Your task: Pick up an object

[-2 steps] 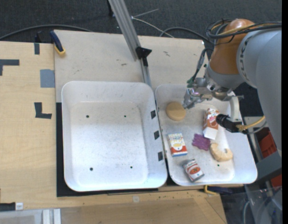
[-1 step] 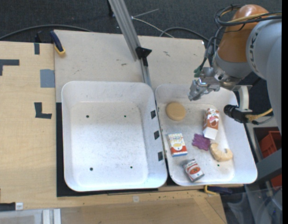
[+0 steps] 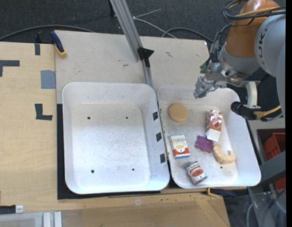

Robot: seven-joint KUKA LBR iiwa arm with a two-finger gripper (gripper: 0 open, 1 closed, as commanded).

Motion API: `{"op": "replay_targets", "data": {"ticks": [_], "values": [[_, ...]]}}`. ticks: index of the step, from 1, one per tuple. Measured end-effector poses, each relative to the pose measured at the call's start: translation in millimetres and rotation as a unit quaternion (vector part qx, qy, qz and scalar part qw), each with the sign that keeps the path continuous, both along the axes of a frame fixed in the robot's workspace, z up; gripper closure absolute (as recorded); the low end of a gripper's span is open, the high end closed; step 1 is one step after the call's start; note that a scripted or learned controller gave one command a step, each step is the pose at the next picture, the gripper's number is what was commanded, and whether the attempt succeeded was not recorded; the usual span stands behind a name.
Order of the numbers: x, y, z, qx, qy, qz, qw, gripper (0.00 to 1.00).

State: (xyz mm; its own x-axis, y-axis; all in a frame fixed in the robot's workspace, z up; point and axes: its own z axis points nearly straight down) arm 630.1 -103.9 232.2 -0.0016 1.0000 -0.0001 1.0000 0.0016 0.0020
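Gripper (image 3: 201, 91) seen over right bin's (image 3: 245, 174) far edge, finger state cannot be told, nothing seen held | arm (image 3: 252, 32) cut off at right | round tan bun (image 3: 178, 112), carton (image 3: 180, 146), can (image 3: 196, 172), bottle (image 3: 214, 125), purple piece (image 3: 203, 144), pastry (image 3: 224, 155) lie in right bin | label text too small to be read

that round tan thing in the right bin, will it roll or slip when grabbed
The round tan piece lies flat like a disc, so it probably won't roll. Its smooth domed top may let fingers slip. It looks light and could slide toward the small box if nudged.
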Motion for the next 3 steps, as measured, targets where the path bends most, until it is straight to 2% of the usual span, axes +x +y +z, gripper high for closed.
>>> {"op": "replay_targets", "data": {"ticks": [1, 2, 3], "values": [[-12, 59, -7, 0.0009, 0.002, 0.002, 1.0000, 1.00], [-35, 103, -15, 0.0005, 0.003, 0.002, 1.0000, 1.00], [-53, 157, -1, 0.0011, 0.002, 0.003, 1.0000, 1.00]]}}
